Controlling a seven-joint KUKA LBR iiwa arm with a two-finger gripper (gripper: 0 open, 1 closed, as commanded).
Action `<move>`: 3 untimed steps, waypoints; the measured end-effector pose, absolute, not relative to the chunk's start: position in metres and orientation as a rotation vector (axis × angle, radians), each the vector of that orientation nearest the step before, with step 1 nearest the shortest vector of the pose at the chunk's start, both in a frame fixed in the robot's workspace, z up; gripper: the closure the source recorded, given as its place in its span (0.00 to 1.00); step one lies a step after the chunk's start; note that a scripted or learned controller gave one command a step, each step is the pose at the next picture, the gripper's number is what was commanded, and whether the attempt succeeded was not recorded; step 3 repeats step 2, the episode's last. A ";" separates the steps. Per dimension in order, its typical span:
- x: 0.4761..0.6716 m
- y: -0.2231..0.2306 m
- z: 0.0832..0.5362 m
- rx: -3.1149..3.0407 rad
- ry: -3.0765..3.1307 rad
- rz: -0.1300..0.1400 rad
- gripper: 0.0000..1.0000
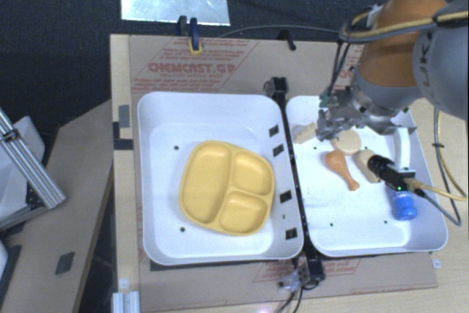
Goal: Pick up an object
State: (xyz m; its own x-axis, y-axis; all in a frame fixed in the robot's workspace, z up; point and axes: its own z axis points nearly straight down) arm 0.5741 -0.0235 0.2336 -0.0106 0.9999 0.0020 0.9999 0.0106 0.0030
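Toy (343,166), orange and drumstick-shaped, lay near the centre of the right bin (352,231); the gripper (330,127) hung at 11 o'clock from it, beside a pale piece (304,133) at the bin's 10 o'clock; whether the gripper was open or closed could not be told; a blue item (404,207) lay at the bin's 4 o'clock; a yellow tray (227,187) sat in the left bin (165,121).

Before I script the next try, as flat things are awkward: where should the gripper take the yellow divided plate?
Take the yellow divided plate by its raised rim on the side facing the right bin, coming straight down and straddling it. It lies flat in the left bin and looks too wide to span.
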 end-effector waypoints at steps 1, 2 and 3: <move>0.584 0.020 0.237 2.210 2.232 0.006 1.00; 0.596 0.082 0.236 2.210 2.232 0.006 1.00; 0.596 0.082 0.236 2.210 2.232 0.006 1.00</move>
